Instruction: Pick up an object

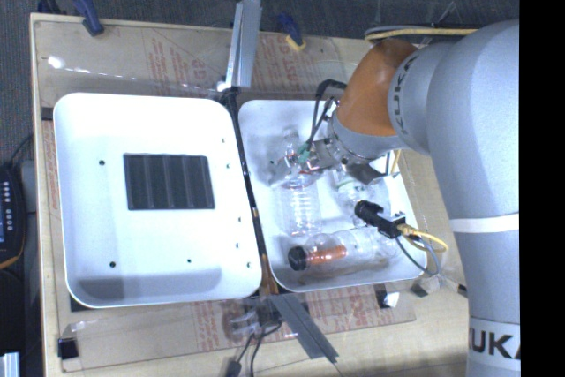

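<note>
two clear plastic bottles lie in the right bin (263, 135). the ribbed bottle (302, 206) rests in the middle of that bin, running up and down the view. the dark-capped bottle (340, 253) lies crosswise along the bin's lower wall, cap to the left, with something copper-coloured inside it. the two are close together, and i cannot tell whether they touch. my gripper (307, 156) is low in the right bin, over the upper end of the ribbed bottle. i cannot tell whether it is open or closed, nor whether it touches the bottle. my orange band (375, 97) sits above the bin's upper right corner. the left bin (141, 124) holds a dark grate (168, 181). both bins stand on the bench (159, 57), with blue clamps (86, 11) at its far edge.
</note>
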You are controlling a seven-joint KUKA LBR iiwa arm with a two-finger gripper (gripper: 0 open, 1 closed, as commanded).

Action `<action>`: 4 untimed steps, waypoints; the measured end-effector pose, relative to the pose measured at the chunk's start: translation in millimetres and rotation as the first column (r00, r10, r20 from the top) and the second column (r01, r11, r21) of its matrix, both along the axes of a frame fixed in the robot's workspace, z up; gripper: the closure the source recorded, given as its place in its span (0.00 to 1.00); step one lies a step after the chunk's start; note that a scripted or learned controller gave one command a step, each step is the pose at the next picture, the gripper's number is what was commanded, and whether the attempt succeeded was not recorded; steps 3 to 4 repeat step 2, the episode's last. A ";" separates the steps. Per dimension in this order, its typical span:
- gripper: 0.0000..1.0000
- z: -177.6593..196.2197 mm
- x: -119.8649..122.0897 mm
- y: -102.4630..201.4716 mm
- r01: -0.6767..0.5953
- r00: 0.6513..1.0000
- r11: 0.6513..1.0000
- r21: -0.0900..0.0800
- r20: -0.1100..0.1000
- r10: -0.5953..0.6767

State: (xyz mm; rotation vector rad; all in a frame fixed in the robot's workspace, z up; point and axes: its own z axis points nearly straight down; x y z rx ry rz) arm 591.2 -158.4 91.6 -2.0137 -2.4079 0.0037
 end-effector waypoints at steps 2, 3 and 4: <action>1.00 118.7 25.5 24.2 0.025 1.000 1.000 0.000 0.003 -0.025; 1.00 118.7 25.5 24.2 0.025 1.000 1.000 0.000 0.003 -0.025; 1.00 118.7 25.5 24.2 0.025 1.000 1.000 0.000 0.003 -0.025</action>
